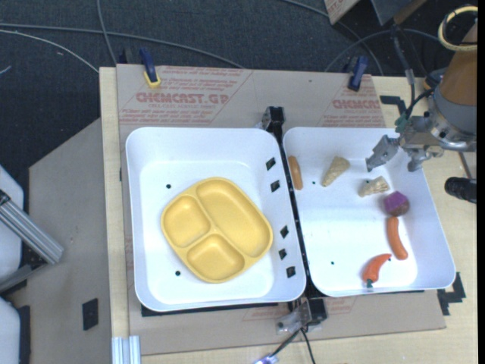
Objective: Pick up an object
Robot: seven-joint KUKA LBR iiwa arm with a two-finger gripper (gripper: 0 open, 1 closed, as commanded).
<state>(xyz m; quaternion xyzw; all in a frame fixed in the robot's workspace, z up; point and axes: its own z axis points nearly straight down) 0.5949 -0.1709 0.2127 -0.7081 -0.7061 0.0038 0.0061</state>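
Over the far right corner of the right bin (326, 283), the pincer (398, 156) hangs with its two fingers spread wide, nothing between them. Just below it lie a pale wedge-shaped piece (373, 188) and a purple lump (395, 202), then a sausage (397, 238) and a red pepper (376, 267). Further left sit a cone-shaped piece (334, 171) and a small orange stick (295, 172). The left bin (144, 226) holds a yellow divided tray (217, 228) on the tabletop (197, 89).

Red print on the brown cardboard sheet (227, 89) that covers the table reads "CHEMCAST GP" behind the left bin, with smaller red lines around it too fine to read, and a second, partly readable copy of the print behind the right bin.
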